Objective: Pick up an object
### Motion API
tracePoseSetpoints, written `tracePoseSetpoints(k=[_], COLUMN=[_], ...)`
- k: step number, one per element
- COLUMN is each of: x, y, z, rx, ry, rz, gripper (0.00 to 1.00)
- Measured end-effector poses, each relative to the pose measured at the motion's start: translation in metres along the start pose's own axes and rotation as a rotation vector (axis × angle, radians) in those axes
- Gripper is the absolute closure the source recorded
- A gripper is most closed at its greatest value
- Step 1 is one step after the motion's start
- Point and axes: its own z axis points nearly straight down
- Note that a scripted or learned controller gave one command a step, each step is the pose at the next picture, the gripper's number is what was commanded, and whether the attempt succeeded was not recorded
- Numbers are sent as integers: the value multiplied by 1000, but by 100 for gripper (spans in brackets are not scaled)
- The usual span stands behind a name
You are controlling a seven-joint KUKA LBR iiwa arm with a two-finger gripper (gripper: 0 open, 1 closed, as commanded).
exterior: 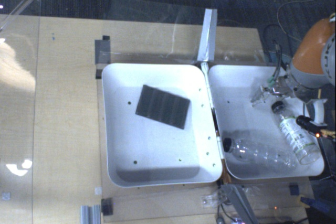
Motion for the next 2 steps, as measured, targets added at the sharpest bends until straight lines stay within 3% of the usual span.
tracePoseSetpoints(k=[1, 2], x=[-4, -3], y=[48, 53], z=[0, -13], rx=[14, -4], ry=[5, -5], rz=[-128, -135], gripper=[0, 100])
